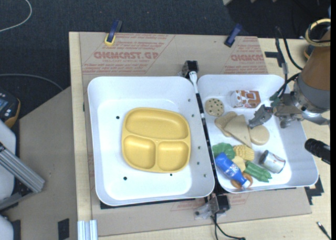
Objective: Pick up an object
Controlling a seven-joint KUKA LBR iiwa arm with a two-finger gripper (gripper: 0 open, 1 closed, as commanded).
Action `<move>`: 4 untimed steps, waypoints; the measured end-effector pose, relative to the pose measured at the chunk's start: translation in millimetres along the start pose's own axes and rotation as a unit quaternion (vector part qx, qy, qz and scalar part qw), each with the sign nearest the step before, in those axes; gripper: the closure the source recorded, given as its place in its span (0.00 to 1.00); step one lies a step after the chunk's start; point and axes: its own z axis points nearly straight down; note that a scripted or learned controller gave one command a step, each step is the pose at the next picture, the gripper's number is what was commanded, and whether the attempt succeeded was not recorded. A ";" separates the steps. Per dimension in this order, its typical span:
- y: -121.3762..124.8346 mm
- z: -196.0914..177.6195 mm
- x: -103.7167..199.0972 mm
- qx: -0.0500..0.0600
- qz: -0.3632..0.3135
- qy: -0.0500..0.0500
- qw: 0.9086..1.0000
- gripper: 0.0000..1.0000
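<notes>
Over the right bin [310, 173] I have the claw [269, 114] reaching in from the right edge, its two fingers spread wide with nothing between them, one fingertip [256, 117] low above the tan bread-shaped pieces [239, 128] and the other nearer the wrist. Nothing is lifted, so I judge the pick as not yet done: the approach looks made, and the closing and raising are left. Candidates lie crowded in that bin: a round cookie [213, 106], a red-and-white packet [246, 97] near the far wall, a blue bottle [230, 168], green pieces [258, 171] and a grey can [273, 160] toward the near side. On the left, the other bin [100, 128] carries a yellow divided tray [156, 139], well apart from the claw
</notes>
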 end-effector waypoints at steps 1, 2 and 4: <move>2.9 -7.4 0.2 -0.007 -0.002 -0.001 1.000 0.00; -0.5 44.0 -9.1 -0.004 -0.001 0.000 1.000 0.00; -2.5 120.4 -13.6 -0.007 -0.001 -0.002 1.000 0.00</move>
